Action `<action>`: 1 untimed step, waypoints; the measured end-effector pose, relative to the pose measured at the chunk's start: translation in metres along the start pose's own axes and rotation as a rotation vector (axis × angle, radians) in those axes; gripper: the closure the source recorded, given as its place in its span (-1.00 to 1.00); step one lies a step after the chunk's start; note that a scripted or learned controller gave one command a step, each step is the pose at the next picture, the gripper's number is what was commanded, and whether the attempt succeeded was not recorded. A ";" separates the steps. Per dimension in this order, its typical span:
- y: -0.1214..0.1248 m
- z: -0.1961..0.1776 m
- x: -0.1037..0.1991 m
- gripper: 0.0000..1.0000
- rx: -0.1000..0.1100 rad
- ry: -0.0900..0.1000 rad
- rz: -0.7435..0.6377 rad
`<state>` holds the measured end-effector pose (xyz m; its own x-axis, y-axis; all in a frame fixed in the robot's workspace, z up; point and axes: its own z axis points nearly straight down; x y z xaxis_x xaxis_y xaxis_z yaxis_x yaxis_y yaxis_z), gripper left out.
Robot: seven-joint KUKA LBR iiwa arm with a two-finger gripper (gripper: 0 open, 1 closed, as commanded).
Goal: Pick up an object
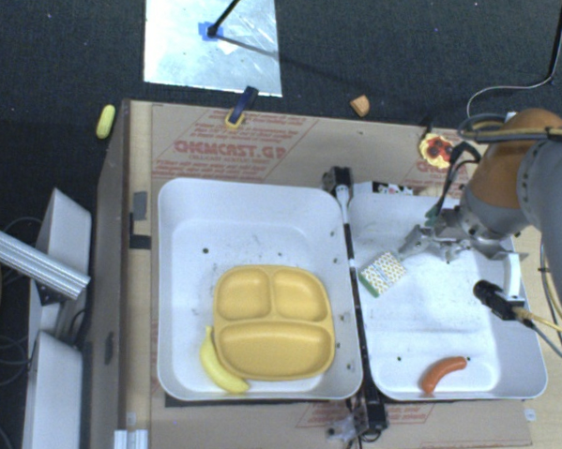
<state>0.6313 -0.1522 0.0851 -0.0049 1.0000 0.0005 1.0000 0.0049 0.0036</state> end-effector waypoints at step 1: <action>0.038 -0.081 -0.053 -1.00 -0.002 -0.004 0.002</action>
<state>0.6697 -0.2053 0.1667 -0.0027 1.0000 -0.0031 1.0000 0.0027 0.0061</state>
